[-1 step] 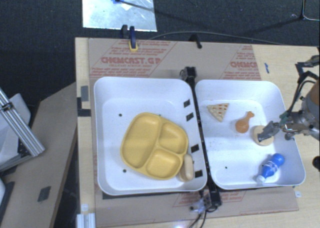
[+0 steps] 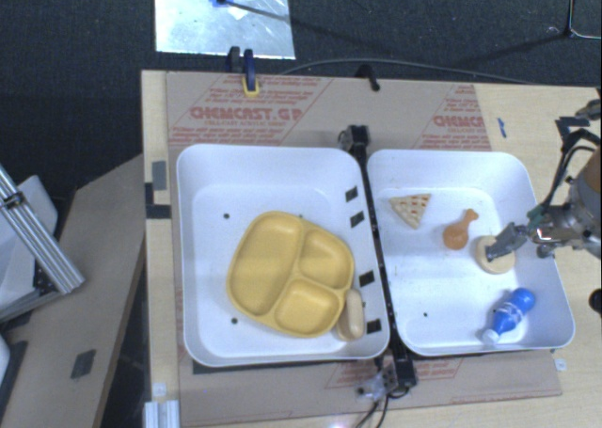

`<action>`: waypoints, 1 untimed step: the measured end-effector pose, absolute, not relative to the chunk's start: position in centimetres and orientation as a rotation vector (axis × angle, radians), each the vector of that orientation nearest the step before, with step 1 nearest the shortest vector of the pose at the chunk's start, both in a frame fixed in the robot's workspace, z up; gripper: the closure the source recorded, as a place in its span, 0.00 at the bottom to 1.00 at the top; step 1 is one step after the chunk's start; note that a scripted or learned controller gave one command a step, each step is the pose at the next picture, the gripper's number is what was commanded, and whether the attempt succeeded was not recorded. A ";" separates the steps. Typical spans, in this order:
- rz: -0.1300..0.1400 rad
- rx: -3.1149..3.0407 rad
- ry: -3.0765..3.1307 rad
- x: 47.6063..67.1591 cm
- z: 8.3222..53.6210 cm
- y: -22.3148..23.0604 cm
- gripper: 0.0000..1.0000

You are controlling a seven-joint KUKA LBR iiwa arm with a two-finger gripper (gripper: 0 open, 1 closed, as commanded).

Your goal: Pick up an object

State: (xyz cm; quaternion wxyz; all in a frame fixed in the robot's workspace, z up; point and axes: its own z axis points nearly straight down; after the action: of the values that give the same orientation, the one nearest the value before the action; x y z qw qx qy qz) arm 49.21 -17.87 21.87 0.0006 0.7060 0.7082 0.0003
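Orange drumstick lies diagonally, thin end upper right

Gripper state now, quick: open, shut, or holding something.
Gripper: cannot be told; it sits over the tan disc at the right bin's right side.

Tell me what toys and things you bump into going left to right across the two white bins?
Yellow divided tray → small beige piece → pizza slice → orange drumstick → round beige disc by the gripper → blue-and-white bottle.
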 end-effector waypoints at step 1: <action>0.000 2.219 2.224 50.2 17.0 -17.6 0.00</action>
State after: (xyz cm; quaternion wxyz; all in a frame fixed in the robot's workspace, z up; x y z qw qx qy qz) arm 50.21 -17.58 17.02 -0.0002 0.7064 0.7078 0.0000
